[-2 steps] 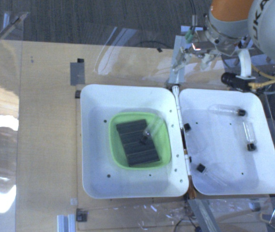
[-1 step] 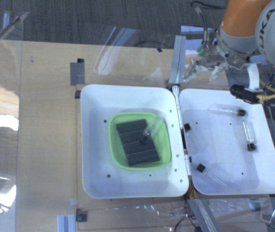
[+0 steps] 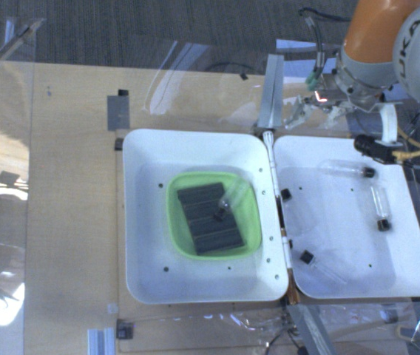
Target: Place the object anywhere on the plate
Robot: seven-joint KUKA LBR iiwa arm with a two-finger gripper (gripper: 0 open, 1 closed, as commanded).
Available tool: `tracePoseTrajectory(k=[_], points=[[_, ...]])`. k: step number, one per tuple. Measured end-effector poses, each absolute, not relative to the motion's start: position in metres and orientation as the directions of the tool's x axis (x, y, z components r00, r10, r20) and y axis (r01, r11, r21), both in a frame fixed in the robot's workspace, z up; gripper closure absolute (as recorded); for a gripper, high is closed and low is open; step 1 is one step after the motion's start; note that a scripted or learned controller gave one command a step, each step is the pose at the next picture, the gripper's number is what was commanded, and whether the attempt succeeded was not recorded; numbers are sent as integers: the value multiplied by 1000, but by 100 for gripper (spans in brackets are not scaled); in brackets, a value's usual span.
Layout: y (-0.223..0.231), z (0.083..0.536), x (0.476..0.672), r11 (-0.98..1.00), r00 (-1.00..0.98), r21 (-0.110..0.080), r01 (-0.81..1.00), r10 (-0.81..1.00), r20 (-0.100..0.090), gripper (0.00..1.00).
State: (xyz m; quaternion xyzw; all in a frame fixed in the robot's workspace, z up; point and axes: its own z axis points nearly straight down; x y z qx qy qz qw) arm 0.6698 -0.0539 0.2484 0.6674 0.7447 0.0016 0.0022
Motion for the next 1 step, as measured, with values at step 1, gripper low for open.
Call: tracePoseTrajectory(k=[1], points=[[-52,261,672,116,-116,13,993,993,-4,100]])
